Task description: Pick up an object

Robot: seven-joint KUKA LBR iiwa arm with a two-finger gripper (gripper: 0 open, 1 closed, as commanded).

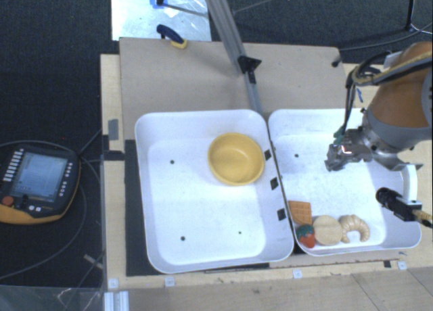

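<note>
The gripper [338,157], whether open or closed I can't tell, hangs over bare right bin [318,124] floor; dropping here likely misses the croissant [356,227].

Dark carpet floor [54,46] around a tan bench [203,73], grey metal pole [226,22] slanting across its top, blue-yellow clamp [170,35] at its back edge, pendant controller [37,182] on the floor left, cables nearby.
</note>
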